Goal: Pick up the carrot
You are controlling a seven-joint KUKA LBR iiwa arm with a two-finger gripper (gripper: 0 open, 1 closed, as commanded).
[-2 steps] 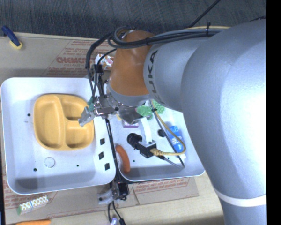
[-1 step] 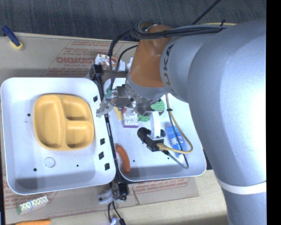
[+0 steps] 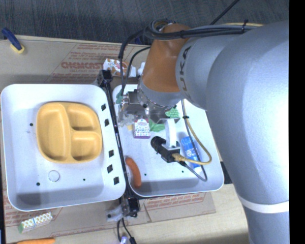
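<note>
Carrot (image 3: 133, 171) lies apart against the right bin's (image 3: 162, 188) lower-left wall, while the gripper (image 3: 134, 117) hangs at frame centre over clutter, so its state cannot be told

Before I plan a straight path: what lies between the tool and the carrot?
In the camera view, a small purple-and-white packet lies just below the tool; past it, bare white bin floor reaches the carrot.
</note>
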